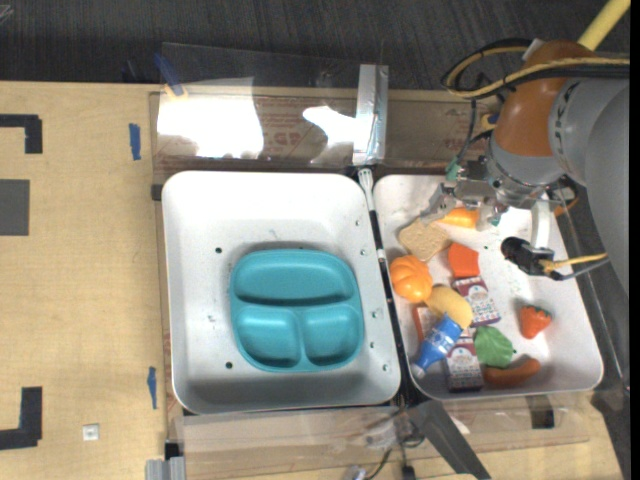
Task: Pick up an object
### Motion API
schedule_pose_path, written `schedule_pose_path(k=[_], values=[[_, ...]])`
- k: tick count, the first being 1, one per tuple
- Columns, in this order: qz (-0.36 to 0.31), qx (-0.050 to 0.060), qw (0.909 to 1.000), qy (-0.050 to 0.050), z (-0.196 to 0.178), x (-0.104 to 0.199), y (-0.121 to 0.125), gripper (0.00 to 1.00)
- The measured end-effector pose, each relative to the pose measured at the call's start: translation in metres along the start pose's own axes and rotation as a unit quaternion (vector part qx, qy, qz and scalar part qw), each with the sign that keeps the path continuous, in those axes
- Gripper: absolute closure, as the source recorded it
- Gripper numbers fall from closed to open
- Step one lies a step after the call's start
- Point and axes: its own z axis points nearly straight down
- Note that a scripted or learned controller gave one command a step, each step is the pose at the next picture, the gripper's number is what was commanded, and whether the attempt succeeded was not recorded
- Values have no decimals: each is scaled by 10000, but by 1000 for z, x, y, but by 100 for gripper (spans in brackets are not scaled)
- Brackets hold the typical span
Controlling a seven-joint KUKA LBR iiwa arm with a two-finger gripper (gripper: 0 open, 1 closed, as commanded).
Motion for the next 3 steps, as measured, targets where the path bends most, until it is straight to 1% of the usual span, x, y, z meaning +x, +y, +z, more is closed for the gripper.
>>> schedule_pose_path(k=[1, 2, 3], values=[[-2, -21, 10000, -3, -11, 0, 1, 100], [-3, -14, 10000, -3, -11, 0, 1, 0], [-4, -35, 10000, -5, -22, -1, 2, 100]])
